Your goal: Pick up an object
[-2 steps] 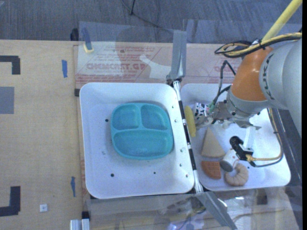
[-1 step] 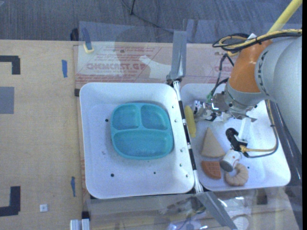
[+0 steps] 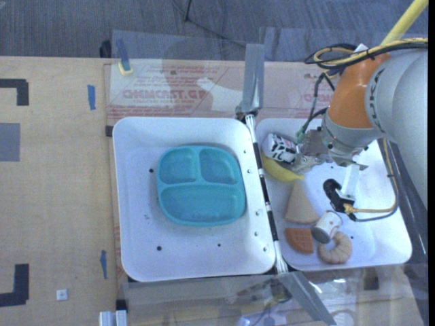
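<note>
Hovering: gripper over right bin, nr banana | fingers: can't tell | left bin: teal tray

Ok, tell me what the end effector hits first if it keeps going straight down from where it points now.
Judging from this slanted view, the end effector points down into the right bin, over the yellow banana beside the black-and-white toy. The banana looks likeliest first, though depth is unclear.

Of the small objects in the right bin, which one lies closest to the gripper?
The black-and-white toy, at the bin's far left beside the gripper. The yellow banana lies just below it; the tan wedge and pretzel sit nearer the camera.
</note>
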Robot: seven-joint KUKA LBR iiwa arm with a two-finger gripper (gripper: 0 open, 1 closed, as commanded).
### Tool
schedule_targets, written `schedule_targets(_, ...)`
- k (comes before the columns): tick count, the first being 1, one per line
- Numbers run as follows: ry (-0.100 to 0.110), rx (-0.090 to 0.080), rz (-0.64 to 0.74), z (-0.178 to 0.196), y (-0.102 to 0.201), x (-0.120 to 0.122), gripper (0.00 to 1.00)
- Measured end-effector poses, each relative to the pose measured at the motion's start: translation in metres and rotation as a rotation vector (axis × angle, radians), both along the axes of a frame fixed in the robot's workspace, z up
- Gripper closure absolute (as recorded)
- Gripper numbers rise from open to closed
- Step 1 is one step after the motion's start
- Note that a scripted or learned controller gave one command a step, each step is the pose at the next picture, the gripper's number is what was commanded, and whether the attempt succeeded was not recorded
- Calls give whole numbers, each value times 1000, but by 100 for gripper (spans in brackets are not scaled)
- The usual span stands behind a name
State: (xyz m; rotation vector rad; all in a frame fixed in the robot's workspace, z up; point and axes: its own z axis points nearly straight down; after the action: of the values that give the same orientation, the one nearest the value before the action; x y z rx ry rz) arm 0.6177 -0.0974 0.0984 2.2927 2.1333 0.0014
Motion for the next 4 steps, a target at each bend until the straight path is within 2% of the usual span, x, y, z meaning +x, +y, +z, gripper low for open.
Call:
schedule_targets(1, 0, 0, 0, 0, 0, 0, 0)
schedule_targets(2, 46, 10, 11, -11, -5, 34, 0)
schedule_targets(3, 40, 6, 12, 0, -4, 35, 100)
schedule_targets(4, 40, 7, 12, 0, -4, 35, 0)
